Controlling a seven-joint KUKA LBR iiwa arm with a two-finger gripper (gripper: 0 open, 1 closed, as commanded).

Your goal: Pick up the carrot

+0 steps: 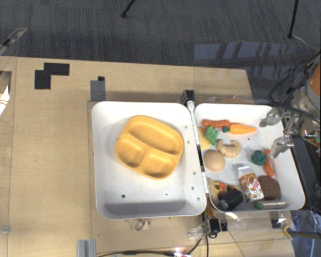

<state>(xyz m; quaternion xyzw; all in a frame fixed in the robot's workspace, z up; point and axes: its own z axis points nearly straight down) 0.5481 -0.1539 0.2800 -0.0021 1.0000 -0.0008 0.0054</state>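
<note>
While the carrot [242,129] lies loose near the right bin's [296,173] far wall, I log the gripper [279,133] hovering just beside its tip, fingers spread, holding nothing, presumably staged for descent.

A robotics lab: a plywood bench [50,165] on grey carpet [150,30] bears two white bins [108,201], toy food at three o'clock, loose cables [291,85], and black stand legs [131,7] at twelve.
</note>
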